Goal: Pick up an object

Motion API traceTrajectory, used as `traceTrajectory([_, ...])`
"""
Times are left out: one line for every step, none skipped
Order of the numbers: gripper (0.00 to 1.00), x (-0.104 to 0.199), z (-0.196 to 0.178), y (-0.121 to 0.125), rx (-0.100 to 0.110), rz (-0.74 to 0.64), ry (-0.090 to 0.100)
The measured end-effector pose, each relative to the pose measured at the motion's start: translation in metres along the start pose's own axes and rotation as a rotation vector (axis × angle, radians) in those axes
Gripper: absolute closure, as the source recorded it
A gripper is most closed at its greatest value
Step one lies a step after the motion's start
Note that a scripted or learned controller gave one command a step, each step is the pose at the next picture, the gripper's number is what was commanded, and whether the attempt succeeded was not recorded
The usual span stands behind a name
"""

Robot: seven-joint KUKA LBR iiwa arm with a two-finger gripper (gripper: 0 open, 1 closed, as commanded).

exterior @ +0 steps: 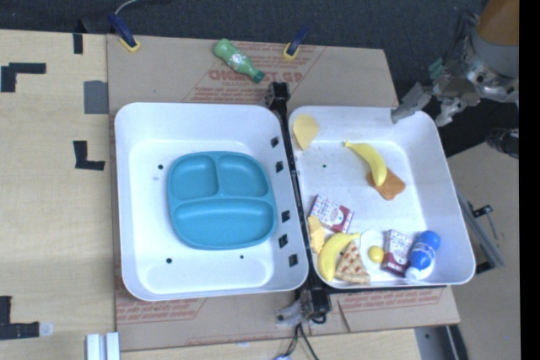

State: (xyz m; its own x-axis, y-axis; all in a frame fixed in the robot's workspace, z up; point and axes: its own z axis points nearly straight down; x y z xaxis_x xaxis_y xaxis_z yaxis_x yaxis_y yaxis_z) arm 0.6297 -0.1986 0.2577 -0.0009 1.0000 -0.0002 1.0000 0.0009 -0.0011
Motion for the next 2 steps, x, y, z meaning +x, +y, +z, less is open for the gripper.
traceTrajectory([0.0,0.0618,0.1713,0.0151,-0.004,-0.002,0.0])
traceTrajectory([1.0,0.0612,0.1615,0.0151,-0.004,-0.003,-0.002])
